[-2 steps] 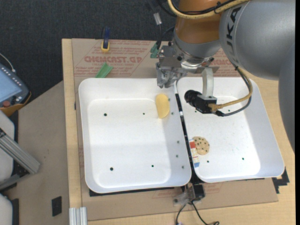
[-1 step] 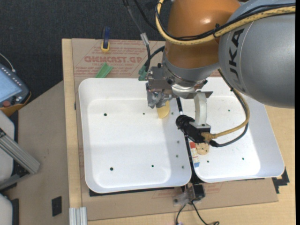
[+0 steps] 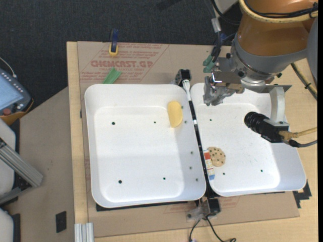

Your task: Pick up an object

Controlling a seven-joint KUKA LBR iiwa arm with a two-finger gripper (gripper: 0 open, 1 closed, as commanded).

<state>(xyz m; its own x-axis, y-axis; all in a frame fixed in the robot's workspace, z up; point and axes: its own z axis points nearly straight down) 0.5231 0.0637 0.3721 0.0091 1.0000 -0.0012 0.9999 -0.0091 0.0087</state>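
Camera view: we look down at a slant on a cardboard-covered desk (image 3: 131, 59) bearing two white bins side by side.
Left bin (image 3: 101, 135): we see a single thing in it.
Yellow piece (image 3: 174, 114): it lies in the left bin's far right part, near the wall next to the other bin.
Spotted disc (image 3: 217, 156): tan and round, it lies in the right bin (image 3: 282, 175), near that bin's left wall.
Gripper (image 3: 214, 96): it hangs over the right bin's far left corner, apart from the disc; we cannot tell whether it is spread or closed.
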